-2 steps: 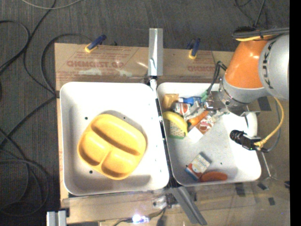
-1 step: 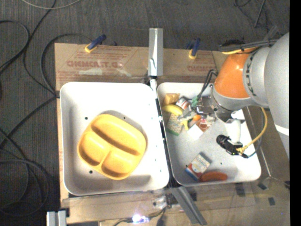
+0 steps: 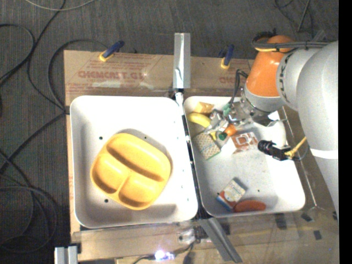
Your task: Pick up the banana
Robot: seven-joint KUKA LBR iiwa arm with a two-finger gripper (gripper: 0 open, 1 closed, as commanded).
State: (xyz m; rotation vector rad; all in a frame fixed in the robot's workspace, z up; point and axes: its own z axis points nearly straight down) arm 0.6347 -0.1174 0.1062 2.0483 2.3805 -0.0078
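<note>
1. At the far left you have the left bin [image 3: 82, 147], a shallow white tray on a brown cardboard sheet [image 3: 121, 76]. A yellow divided plate [image 3: 132, 169] with three compartments lies flat in its middle.
2. Above the bins, two blue and yellow clamps [image 3: 111, 50] grip the cardboard's far edge, and a metal post [image 3: 182, 59] stands between them, just over the seam where the bins meet.
3. Next comes the right bin [image 3: 275, 197]. The banana [image 3: 199, 119] lies in its upper left corner, close to the seam, with a patterned packet [image 3: 208, 145] just below it.
4. The gripper [image 3: 230, 114] hangs over the clutter immediately right of the banana; you cannot tell from this view how it is set, and nothing is visibly held.
5. Lower in the right bin lie a small boxed item [image 3: 232, 191] and a red oblong object [image 3: 249, 206], near the front wall.
6. At the right, the grey arm [image 3: 313, 92] with its orange band [image 3: 267, 76] reaches in.
</note>
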